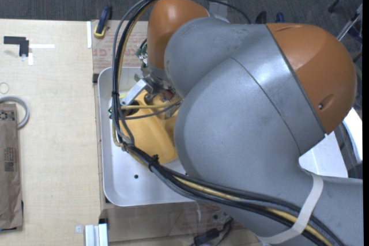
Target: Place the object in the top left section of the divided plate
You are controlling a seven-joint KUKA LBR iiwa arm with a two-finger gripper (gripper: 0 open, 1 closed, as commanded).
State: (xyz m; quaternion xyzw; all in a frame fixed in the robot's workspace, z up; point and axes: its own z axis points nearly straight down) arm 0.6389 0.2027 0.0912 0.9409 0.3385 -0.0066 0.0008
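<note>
The grey and orange arm fills most of the camera view, reaching down into the left white bin (118, 181). A yellow divided plate (151, 135) lies in that bin, largely covered by the arm and its cables. My gripper (151, 91) sits low over the plate's far part, near the bin's upper left corner. Wrist hardware and cables hide its fingertips. No object is visible between them. The plate's far sections are hidden under the wrist.
A wooden bench top (46, 124) lies left of the bin, with a brown paper bag (8, 164) at its left edge and a small black bracket (17, 43). A blue and yellow tool (104, 21) rests beyond the bin. Black cables (124, 37) loop over the bin's left side.
</note>
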